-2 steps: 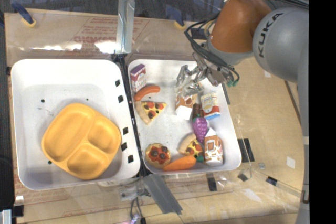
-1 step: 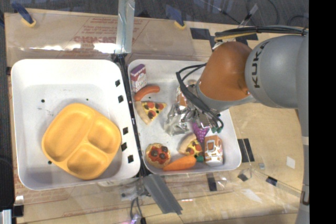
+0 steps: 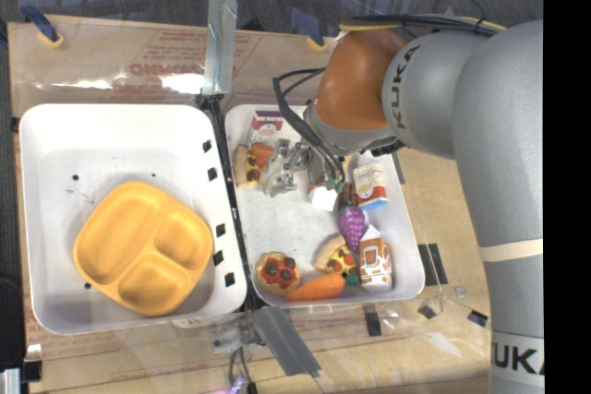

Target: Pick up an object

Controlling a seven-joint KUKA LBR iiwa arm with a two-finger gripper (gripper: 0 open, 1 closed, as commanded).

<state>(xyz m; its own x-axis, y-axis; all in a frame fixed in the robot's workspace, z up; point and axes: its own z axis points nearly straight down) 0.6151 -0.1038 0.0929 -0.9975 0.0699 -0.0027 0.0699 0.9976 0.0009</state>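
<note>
My gripper hangs low over the upper left part of the right bin, below the orange wrist band. It is close beside a small red and yellow toy, and I cannot make out whether anything is between its tips. Further toy foods lie in this bin: a white and red packet, a white cube, a small carton, a purple grape bunch, a pizza piece, a carrot and an orange box.
The left bin holds a yellow divided plate. A black rail separates the two bins. The big grey arm covers the bench's right side. Bare white floor shows in the middle of the right bin.
</note>
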